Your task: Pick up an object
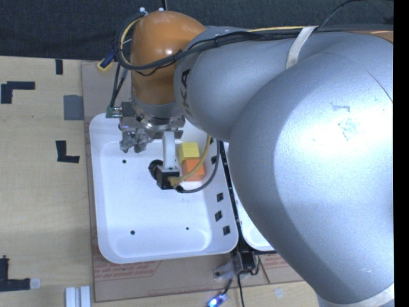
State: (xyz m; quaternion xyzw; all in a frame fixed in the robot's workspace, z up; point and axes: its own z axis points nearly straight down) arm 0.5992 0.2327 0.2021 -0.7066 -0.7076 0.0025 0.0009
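Observation:
My gripper (pixel 133 143) hangs over the far left part of the left white bin (pixel 147 235), below the orange wrist band. A yellow block (pixel 189 151) and an orange block (pixel 193 167) lie side by side near the bin's right wall, to the right of the gripper and apart from it. I see nothing between the gripper's fingertips. The arm's big grey body covers the right half of the view and hides most of the right bin.
The left bin's floor in front of the gripper is bare white with a few small dark dots. A sliver of the right bin (pixel 255 238) shows under the arm. Black marks lie on the wooden bench (pixel 38 190) to the left.

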